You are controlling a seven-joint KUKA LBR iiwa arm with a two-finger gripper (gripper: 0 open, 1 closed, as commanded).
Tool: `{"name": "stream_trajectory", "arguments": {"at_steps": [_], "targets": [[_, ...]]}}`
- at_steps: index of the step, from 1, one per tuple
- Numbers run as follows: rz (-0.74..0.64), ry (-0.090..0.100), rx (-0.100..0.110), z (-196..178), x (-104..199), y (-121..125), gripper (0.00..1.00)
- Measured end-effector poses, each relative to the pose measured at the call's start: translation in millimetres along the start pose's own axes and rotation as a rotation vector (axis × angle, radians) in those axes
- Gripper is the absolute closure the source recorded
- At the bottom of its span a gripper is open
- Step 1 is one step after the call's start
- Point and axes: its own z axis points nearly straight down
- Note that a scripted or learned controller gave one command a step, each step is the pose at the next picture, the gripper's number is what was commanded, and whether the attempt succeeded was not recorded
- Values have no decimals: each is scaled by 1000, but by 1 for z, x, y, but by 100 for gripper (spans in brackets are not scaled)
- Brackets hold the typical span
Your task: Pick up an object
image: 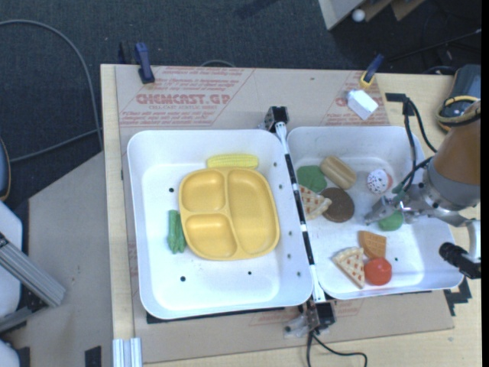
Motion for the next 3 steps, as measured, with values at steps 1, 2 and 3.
{"name": "stream_trajectory", "arguments": {"at_steps": [1,2,3], "targets": [[0,-1,-3,-10,0,1,100],[-2,-1,-3,0,73,27,100],[-2,0,-3,-101,152,83,100]]}}
